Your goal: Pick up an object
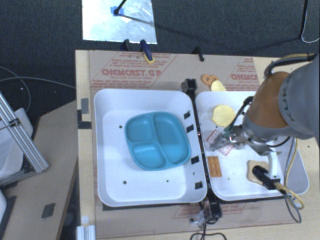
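The robot arm comes in from the right and bends down into the right bin. Its gripper sits low near the left side of that bin, close to the wall between the two bins. I cannot tell how the pincer is set — the metal parts there are too blurry and small to read, and nothing can be seen gripped in it.

The things it could pick up are all in the right bin. A round yellow piece, maybe toy food, lies just above the gripper, near but not touching as far as I can see. A flat brown piece, like a cracker, lies just below the gripper. A tan piece lies further right, partly under a black part of the arm. Two small toy bits, one orange and one yellow, sit on the cardboard just past the top edge of the bin.

The left bin holds a blue plate with three sections — it lies flat in the middle, well away from the gripper.

I think the gripper is low because it is trying for something on the bin floor. It may well miss, since the pieces are flat and thin.
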